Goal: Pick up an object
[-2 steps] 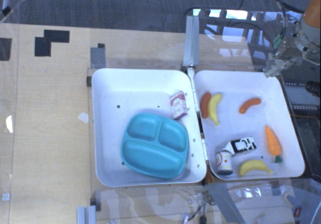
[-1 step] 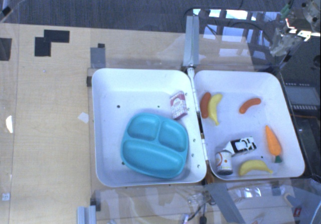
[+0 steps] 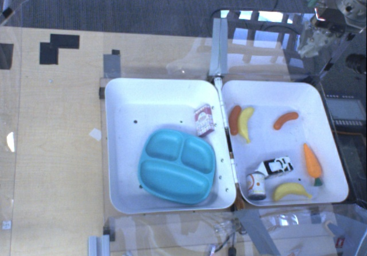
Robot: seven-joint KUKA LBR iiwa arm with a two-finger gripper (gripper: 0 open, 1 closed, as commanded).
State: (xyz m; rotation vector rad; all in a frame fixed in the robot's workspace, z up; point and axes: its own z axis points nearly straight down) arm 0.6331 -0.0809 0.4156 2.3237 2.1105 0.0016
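Camera view gives you a small orange carrot [image 3: 311,161] with a green tip; whether the gripper [image 3: 314,39] is open, you cannot tell.

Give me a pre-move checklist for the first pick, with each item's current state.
1. Gripper parked above the far right corner, outside both bins: ok.
2. Fingers open for a grasp: cannot tell.
3. Nothing held already: cannot tell.
4. Isolated target available: ok, the sausage lies alone in the right bin.
5. Crowded targets to avoid: not ok, the can, toy car and near banana sit bunched together.
6. Left bin contents reachable: ok, the blue divided plate and small packet lie uncovered.
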